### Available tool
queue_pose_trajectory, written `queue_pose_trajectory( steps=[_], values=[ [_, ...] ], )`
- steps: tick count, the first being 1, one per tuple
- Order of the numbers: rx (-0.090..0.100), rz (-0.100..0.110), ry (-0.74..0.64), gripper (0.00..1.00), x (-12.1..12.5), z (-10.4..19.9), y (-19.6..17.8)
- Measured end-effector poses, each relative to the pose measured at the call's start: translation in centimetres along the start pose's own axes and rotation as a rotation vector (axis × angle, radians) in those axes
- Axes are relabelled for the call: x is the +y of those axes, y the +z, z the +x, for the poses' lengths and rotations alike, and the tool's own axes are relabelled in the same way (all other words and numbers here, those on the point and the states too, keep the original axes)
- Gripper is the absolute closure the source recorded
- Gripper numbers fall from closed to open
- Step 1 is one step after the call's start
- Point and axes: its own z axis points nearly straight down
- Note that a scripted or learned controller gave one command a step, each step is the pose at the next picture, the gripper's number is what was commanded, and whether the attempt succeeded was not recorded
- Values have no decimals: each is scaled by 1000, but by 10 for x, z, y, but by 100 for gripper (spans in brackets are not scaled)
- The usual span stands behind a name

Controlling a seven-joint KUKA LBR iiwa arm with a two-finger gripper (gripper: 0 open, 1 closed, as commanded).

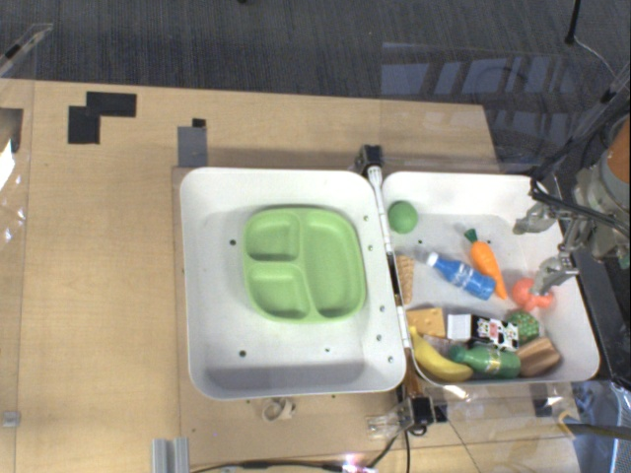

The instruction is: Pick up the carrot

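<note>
A: Where is the carrot found?

B: It is seen in the right bin, toward the middle, lying flat on the white floor. Its green top is pointed to the far left and its orange tip to the near right, so the long axis is set on a diagonal.

A: What is placed around it?

B: A blue bottle is laid just to its left, roughly parallel. A pink-orange piece is seen just beyond the tip, on the near right. A green ball is set well apart, in the far left corner.

A: And the gripper?

B: It is held to the right of the carrot, near the bin's right wall, with nothing seen between its fingers. The fingers are spread apart, one at the far side and one at the near side.

A: What is the coming move judged to turn on?

B: A short travel to the left is called for, and the fingers would need to be set across the diagonal axis, clear of the bottle.
</note>
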Motion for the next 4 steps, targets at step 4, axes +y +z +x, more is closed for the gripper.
queue_pose_trajectory(
  steps=[4],
  values=[
    [-8,2,341,0,26,52,138]
  ],
)
